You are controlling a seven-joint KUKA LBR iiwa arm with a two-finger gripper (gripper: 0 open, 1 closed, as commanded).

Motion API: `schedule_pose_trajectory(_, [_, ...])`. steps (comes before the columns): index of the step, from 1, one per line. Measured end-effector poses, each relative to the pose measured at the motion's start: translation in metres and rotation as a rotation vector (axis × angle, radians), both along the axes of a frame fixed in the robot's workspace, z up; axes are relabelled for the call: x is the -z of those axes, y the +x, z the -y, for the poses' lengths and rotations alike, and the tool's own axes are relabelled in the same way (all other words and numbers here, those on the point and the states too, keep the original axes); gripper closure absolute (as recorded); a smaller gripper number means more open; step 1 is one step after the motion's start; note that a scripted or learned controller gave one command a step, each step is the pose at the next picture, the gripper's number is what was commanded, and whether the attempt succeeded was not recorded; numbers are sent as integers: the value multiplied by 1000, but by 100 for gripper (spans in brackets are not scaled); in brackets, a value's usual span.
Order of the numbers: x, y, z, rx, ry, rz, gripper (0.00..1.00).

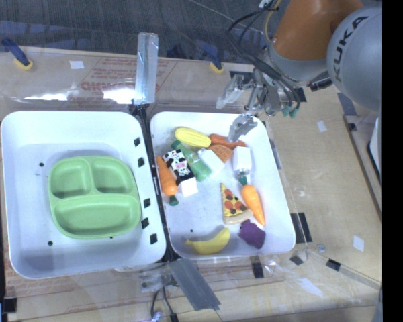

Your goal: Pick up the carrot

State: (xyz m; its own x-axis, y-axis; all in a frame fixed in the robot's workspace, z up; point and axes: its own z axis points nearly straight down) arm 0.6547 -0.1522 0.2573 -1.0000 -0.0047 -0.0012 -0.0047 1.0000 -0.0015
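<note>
- Banana [209,241] sits closest to the camera, at the near edge of the right bin [282,210], with a purple toy [252,234] just beside it.
- Using the pizza slice [232,204] as my landmark: the carrot [254,203] lies right against its right side, leafy end pointing away from the camera, tip nearly touching the purple toy.
- There's a second carrot-looking thing [166,178] left of the pizza slice, hugging the bin's left wall, so there's a real chance the program goes for the wrong one.
- Tool [242,126] hangs over the bin's far edge, well behind the pizza slice, above the corn [192,137]. Can't tell if it's spread or pressed together from this angle, and I see nothing in it.
- Other risks, imo: the carrot is rounded and tapered, so it could squirt out of a pinch, and with the pizza slice touching it a finger could land on the slice or drag it along.
- Green plate [92,196] in the left bin is well out of the way.
</note>
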Motion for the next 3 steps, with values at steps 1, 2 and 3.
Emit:
schedule_pose_trajectory(1, [133, -62, 32, -19, 0, 3, 0])
schedule_pose_trajectory(2, [145, -97, 56, -119, -10, 48, 0])
schedule_pose_trajectory(3, [145, -136, 59, -142, -18, 55, 0])
